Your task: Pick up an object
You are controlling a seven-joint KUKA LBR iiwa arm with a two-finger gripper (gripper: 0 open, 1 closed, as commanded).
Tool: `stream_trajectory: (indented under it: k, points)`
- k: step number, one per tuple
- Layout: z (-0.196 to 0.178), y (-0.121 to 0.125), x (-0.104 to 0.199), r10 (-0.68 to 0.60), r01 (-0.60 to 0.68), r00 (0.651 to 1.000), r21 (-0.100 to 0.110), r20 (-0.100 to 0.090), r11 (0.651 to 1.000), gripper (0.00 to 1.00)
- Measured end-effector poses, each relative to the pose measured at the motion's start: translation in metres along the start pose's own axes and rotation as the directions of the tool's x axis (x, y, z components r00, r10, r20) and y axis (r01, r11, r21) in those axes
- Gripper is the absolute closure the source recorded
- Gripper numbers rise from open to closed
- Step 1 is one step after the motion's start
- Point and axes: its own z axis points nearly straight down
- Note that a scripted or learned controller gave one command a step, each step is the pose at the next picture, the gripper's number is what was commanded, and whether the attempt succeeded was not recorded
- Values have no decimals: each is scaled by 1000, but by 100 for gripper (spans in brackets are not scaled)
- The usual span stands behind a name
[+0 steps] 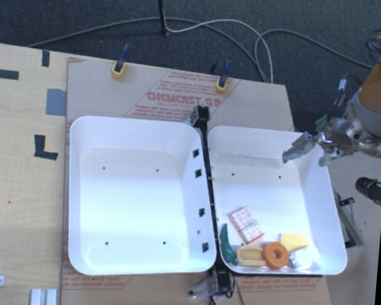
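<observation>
The right bin [321,188] holds a small heap in its near corner. In it lie a pink and white box [246,224], an orange ring [276,254], a yellow wedge [294,242], a tan block [250,256] and a green curved piece [226,246]. My gripper [310,153] hangs over the far right rim of that bin, well back from the heap. It is open, with nothing between its fingers [296,151].
The left bin [81,171] lies beside the right one, with a black clip strip [203,190] along their shared wall. Both rest on a cardboard sheet [176,93] held by two clamps. Cables cross the dark floor behind.
</observation>
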Motion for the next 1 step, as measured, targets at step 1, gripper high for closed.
stream_trajectory:
  k: [1]
  points:
    - [69,-41,34,-1,1,1000,6,-2,1000,0]
